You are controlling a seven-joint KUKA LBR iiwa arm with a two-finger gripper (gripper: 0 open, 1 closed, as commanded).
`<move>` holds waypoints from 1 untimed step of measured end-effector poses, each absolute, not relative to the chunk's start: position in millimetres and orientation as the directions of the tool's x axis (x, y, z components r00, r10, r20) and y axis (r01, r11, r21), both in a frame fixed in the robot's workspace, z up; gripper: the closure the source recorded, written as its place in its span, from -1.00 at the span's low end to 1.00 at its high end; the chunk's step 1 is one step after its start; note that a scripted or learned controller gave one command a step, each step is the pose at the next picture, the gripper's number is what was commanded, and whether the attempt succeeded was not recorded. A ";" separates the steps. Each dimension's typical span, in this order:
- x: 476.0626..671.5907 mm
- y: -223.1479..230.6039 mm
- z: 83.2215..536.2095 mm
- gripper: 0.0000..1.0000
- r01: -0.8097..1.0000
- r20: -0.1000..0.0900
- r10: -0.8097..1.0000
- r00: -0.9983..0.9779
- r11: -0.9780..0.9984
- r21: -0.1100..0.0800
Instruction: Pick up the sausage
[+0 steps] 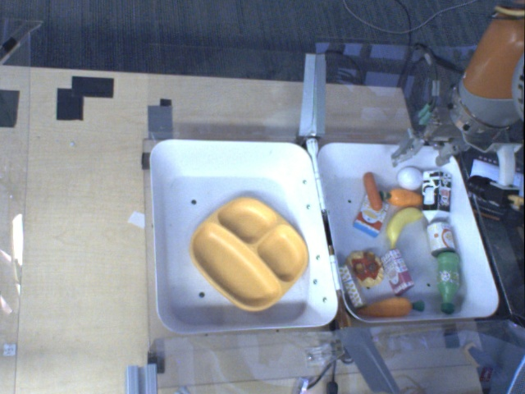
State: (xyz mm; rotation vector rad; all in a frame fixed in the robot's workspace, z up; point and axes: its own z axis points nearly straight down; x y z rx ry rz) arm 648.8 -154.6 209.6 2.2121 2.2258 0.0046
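The sausage (373, 190) is a short red-orange link lying lengthwise in the right bin (484, 290), near its back left. It rests just above a small juice carton (371, 217) and to the left of a white egg (408, 176). My gripper (426, 149) hangs over the back of the right bin, up and to the right of the sausage and close above the egg. Its two fingers are spread apart with nothing between them. The grey arm with its orange band (495, 52) reaches in from the upper right.
Crowding the right bin are a small orange item (404, 197), a banana (401, 223), a black-and-white carton (436, 190), a small bottle (441, 237), a green bottle (447, 279), a pizza slice (366, 268), a snack packet (398, 271) and a carrot (384, 307). The left bin (176, 179) holds a yellow divided plate (250, 251).
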 end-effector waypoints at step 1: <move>669.8 -105.7 90.4 -1.00 0.993 -0.002 0.993 -0.120 0.120 0.008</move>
